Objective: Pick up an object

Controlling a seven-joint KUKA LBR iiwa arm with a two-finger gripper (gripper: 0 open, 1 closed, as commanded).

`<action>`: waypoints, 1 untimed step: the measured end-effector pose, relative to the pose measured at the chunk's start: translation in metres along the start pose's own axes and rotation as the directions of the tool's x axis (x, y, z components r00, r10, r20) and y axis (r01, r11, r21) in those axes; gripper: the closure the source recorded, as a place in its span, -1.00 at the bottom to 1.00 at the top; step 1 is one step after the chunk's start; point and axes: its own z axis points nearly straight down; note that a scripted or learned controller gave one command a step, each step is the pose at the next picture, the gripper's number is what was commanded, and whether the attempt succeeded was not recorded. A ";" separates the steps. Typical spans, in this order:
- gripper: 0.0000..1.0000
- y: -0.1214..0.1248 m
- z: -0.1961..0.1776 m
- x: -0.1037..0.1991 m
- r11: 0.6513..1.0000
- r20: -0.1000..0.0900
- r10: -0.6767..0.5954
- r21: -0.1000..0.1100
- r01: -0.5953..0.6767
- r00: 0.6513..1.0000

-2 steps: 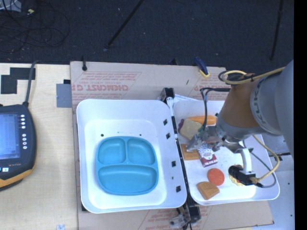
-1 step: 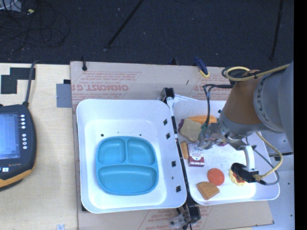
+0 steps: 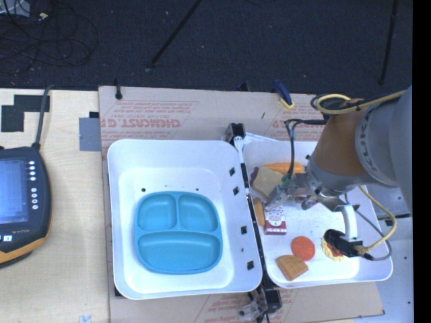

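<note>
The left bin point(image 3: 124, 180) and right bin point(image 3: 377, 269) are smooth white plastic, shallow, with rounded corners. They sit side by side on a sheet of brown cardboard point(image 3: 148, 116) printed in red.

The left bin holds one plate point(image 3: 178, 233), glossy blue and a rounded rectangle in shape. It is moulded into three wells, two small ones on the far side and one long one on the near side.

The right bin holds seven small things:
- A dull tan block point(image 3: 264, 178) lies in the far left corner.
- A long orange piece point(image 3: 281, 167) lies just behind the block.
- A thin orange stick point(image 3: 258, 214) lies along the left wall.
- A red and white packet point(image 3: 275, 221), boxy and printed, is just beside the stick.
- A flat orange-red disc point(image 3: 304, 247) lies nearer the front.
- A tan, rough-edged cracker point(image 3: 291, 268) lies close to the disc, near the front rim.
- A bumpy yellow lump point(image 3: 329, 252), partly hidden, is to the right of the disc.

The gripper point(image 3: 288, 192), grey metal below the orange band, hangs low over the far left part of the right bin. It is right beside the block and above the packet. Whether it is open or closed cannot be told, nor whether it touches the block.

A dark pendant point(image 3: 20, 204) with a lit screen lies on the bench, well left of the bins.
</note>
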 end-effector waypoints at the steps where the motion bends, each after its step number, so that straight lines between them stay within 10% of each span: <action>1: -1.00 0.074 0.018 0.019 1.000 -0.006 -0.010 0.011 0.010 1.000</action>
